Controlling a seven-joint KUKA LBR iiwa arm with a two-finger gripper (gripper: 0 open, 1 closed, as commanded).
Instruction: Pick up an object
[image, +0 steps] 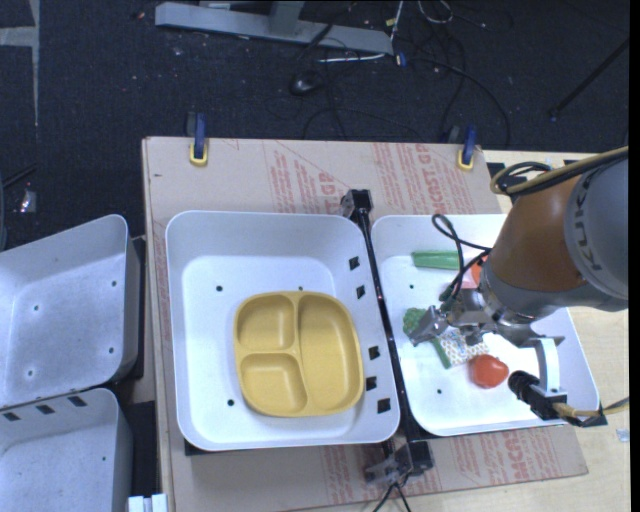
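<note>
In the right bin (430, 415) lie a long green piece (436, 259) near the back, a dark green leafy item (415, 322) at the left, a speckled white packet (461, 349) and a red round object (489, 371). My gripper (447, 327) hangs low over the middle of this bin, right beside the leafy item and above the speckled packet. The arm's grey and orange wrist (540, 240) covers the right part of the bin.
The left bin (200, 250) holds a yellow divided plate (298, 352). A black divider (378, 310) runs between the two bins. Cables trail from the wrist over the right bin. Spare white bins (60, 300) lie off the bench at the left.
</note>
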